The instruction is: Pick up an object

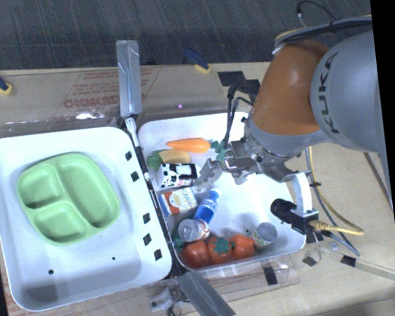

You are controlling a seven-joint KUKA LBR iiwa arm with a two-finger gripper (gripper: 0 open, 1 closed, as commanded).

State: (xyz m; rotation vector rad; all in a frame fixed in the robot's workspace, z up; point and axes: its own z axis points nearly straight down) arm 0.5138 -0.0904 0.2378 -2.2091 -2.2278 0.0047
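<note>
The arm's two-finger gripper [210, 175] hangs low in the right white bin [292, 245]; whether its fingers are open or closed cannot be told. The likely risk is a pinch on two things at once, since the items crowd together. Just below the fingers lies a blue plastic bottle with a white label [205, 209]; just beside them, a black-and-white carton [178, 173]; above, an orange carrot [188, 146].

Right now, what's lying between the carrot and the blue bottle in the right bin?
In the camera view, the black-and-white carton lies between the carrot and the blue bottle, towards the divider side.
</note>
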